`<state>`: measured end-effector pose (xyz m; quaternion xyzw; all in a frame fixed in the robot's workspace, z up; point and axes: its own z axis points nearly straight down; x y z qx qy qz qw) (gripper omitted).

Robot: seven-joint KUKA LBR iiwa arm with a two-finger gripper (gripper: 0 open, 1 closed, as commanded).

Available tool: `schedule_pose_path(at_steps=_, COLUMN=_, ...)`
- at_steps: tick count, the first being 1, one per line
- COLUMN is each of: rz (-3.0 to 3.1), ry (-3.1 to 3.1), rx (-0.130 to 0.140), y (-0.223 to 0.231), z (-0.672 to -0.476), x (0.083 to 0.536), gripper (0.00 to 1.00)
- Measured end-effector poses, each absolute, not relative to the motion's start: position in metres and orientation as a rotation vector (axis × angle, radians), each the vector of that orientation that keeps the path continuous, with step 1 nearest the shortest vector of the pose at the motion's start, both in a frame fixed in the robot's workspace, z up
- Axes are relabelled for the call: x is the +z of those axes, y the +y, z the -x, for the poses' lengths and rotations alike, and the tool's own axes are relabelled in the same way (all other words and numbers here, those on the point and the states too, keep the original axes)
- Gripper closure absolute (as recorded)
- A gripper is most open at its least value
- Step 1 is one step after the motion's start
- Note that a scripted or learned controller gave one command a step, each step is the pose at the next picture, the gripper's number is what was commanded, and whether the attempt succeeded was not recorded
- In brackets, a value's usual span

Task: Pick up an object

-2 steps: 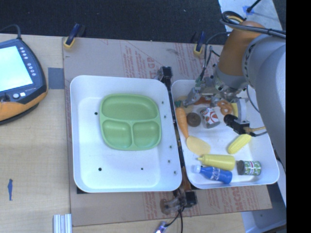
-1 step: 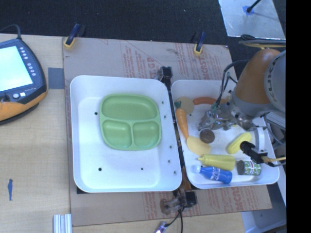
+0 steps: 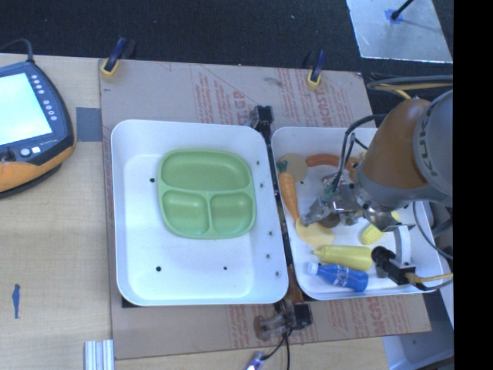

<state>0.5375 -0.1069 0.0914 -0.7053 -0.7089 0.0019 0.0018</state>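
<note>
Bright, even light falls from above across the bench. The two white bins (image 3: 123, 206) are nearly washed out, with soft glare on their floors. A pale square of floor (image 3: 397, 18) at top right glares white against the dark ground. Shadows are faint and short, darkest under the arm (image 3: 400, 156). The picture is slightly soft and grainy; small items in the right bin blur together

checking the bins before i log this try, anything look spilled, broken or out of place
Nothing stands out. The green plate lies flat in the left bin. The carrot, yellow bottle and blue bottle lie loosely in the right bin, under the claw.
</note>
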Motion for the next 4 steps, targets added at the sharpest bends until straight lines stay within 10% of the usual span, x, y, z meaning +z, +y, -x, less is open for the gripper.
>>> schedule_pose_path(at_steps=1, rz=2.208, ry=-2.229, rx=0.010, y=-0.108, z=-0.538, x=0.102, gripper=1.00)
schedule_pose_path(at_steps=2, rz=2.209, ry=-2.228, rx=0.010, y=-0.108, z=-0.538, x=0.102, gripper=0.00)
schedule_pose_path(at_steps=4, rz=2.217, ry=-2.222, rx=0.003, y=-0.120, z=-0.619, x=0.092, gripper=0.00)
